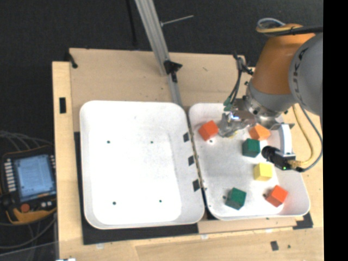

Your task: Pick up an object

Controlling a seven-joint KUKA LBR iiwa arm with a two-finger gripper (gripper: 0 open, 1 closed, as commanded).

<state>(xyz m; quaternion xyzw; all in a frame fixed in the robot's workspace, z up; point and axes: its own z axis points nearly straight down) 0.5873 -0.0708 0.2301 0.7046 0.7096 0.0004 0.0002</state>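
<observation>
The wooden desk (125, 75) stands on a dark floor and carries two shallow white bins side by side. At the near edge of the right bin (217, 162) lie a green cube (236, 198) and an orange-red cube (277, 195), well apart from each other. A little farther in lies a yellow cube (263, 171), and just behind it a second green cube (250, 148). Farther still, near the wall between the bins, sits an orange cube (207, 130), and another orange cube (260, 131) shows partly under the arm's wrist.

The tool (232, 124) hangs low between these two orange cubes, close to both. I cannot tell if it is open or closed, and I see nothing held in it.

The risk, in my judgement, is that the tool comes down in the gap and closes on nothing, or pushes one cube away to the side. The left orange cube is near the bin wall, so it may slide against the wall and tilt instead of being gripped.
</observation>
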